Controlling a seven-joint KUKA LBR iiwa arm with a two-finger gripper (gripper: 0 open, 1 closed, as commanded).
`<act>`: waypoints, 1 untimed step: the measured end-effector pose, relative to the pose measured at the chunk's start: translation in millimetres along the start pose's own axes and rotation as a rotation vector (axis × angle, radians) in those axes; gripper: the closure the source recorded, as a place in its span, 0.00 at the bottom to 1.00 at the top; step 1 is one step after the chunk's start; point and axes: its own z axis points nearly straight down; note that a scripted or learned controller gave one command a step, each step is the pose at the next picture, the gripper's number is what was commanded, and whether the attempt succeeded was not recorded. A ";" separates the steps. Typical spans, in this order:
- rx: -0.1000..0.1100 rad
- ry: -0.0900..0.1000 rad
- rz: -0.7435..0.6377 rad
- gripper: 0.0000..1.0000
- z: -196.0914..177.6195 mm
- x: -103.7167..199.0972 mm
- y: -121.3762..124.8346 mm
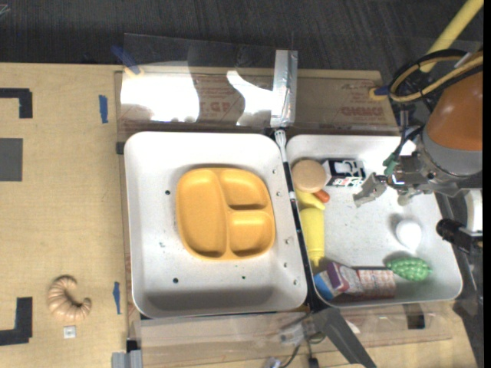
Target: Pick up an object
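yellow plate (225, 211) in left bin (146, 159) | hand (377, 188) over right bin (360, 236)

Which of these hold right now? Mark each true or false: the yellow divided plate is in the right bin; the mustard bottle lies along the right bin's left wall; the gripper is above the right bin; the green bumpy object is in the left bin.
1. The yellow divided plate is in the right bin. False: it lies in the left bin.
2. The mustard bottle lies along the right bin's left wall. True.
3. The gripper is above the right bin. True.
4. The green bumpy object is in the left bin. False: it is in the right bin.
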 end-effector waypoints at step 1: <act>-0.005 -0.002 0.072 0.00 -32.6 32.0 2.5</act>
